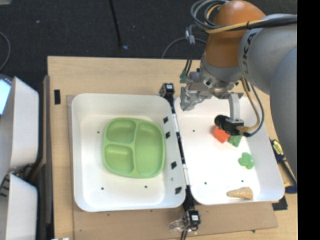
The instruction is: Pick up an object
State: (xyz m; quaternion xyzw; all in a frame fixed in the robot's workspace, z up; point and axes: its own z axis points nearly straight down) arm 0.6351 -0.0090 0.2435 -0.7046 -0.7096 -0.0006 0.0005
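A: We log the arm in over the right bin (260, 184), its end effector (192, 100) low near the bin's far left corner, beside the divider (177, 144). The pickable things lie well apart from it: an orange block (220, 134) and a green piece (235, 140) touching, a green clover shape (245, 160), a tan cone (240, 193) by the near rim.

B: A green divided plate (134, 147) sits in the left bin (82, 184), likely as a target. We cannot tell how the end effector's grasp stands; a black part (227, 122) overlaps the block's top edge.
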